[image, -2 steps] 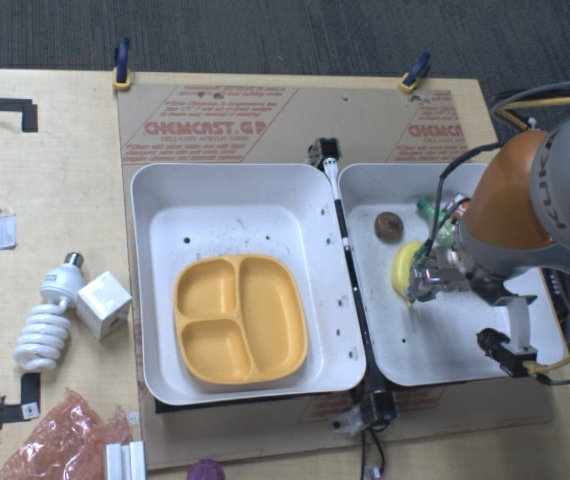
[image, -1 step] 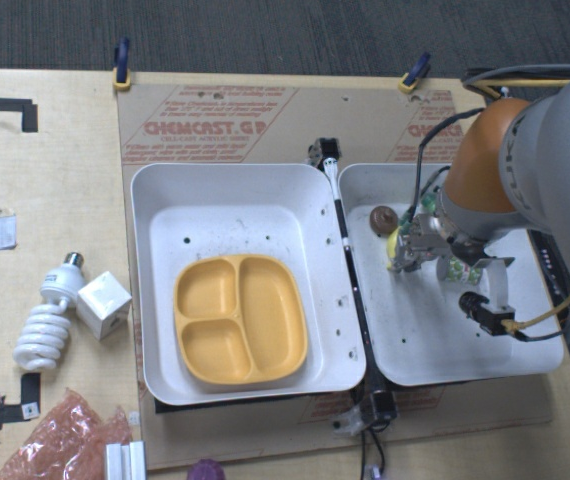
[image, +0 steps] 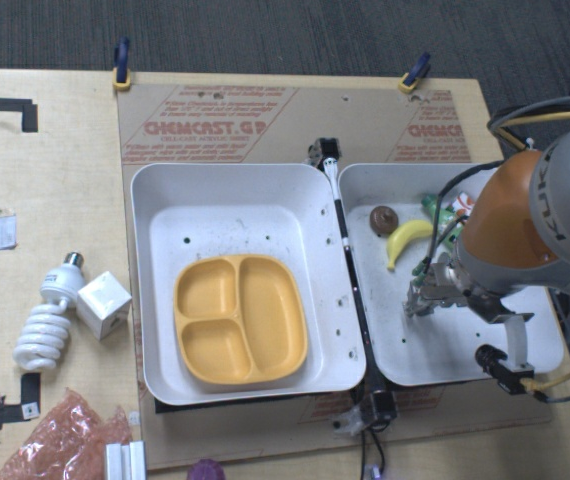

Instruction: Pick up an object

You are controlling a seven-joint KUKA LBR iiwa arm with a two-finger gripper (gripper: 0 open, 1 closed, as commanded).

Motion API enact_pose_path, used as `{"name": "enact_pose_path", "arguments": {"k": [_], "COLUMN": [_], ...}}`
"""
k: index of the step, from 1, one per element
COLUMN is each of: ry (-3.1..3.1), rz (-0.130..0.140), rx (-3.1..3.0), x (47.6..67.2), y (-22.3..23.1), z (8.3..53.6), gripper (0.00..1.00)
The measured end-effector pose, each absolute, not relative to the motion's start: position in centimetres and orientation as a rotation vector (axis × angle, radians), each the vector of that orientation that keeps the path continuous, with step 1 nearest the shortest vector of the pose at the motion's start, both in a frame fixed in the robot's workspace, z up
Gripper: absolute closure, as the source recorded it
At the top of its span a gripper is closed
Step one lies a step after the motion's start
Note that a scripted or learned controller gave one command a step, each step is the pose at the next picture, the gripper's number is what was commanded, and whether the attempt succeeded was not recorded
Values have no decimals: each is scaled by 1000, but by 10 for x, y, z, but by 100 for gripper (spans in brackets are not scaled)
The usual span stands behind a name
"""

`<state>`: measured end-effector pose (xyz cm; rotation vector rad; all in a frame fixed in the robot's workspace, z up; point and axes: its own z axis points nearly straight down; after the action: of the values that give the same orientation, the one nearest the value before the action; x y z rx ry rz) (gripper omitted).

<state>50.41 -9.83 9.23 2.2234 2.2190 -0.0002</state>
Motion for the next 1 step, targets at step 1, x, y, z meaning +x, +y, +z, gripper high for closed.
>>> {"name": "enact_pose_path", "arguments": {"k": [1], "ry": [2223], "rz": [0], "rx": [2218], "x": [551], "y": [-103], "z": [93], "gripper": [0]}}
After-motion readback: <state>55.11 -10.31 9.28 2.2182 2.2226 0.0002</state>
